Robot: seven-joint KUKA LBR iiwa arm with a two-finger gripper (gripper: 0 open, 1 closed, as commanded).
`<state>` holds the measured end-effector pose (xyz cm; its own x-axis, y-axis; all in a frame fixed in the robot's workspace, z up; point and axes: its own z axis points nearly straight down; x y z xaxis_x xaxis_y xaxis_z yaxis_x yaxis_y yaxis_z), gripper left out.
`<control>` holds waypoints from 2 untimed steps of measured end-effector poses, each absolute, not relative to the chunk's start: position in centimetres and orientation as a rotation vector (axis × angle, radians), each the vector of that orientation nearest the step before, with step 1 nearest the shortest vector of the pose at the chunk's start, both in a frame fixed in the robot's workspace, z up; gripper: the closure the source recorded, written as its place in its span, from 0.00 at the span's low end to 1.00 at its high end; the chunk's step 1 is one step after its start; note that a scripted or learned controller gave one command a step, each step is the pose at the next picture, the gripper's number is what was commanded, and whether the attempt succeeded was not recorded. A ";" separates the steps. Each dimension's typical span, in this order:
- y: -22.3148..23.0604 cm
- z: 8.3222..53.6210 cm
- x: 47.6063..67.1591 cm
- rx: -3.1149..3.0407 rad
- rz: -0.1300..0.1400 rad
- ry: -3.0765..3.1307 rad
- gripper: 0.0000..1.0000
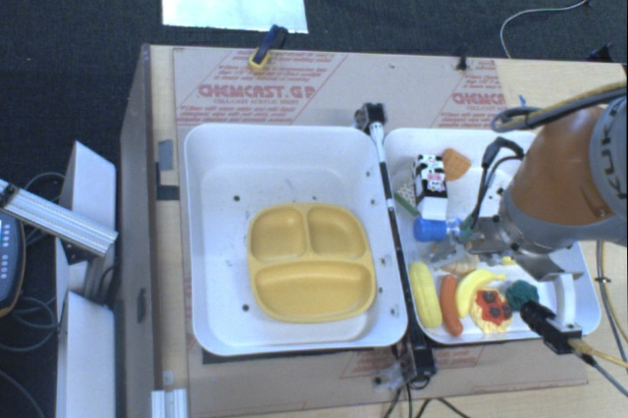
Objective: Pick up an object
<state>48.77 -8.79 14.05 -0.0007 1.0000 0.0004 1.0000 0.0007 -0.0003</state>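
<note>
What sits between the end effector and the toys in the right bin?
The arm's orange wrist covers the end effector, so the gap beneath it cannot be judged. The corn, carrot and banana lie packed together by the right bin's front wall, with the blue bottle just behind them, so neighbours crowd any pick.

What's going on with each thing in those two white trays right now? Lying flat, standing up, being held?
yellow divided plate: flat in the left bin, right way up, nothing on it.
corn cob: lying in the right bin.
carrot: lying beside the corn cob.
banana: lying, partly under the arm.
blue bottle: on its side.
cow-print carton: lying near the back wall.
</note>
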 end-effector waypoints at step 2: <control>-12.3 8.4 58.4 -2.218 0.000 -2.224 0.00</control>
<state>58.40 -12.31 8.43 -0.0030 1.0000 0.0006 1.0000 0.0030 -0.0004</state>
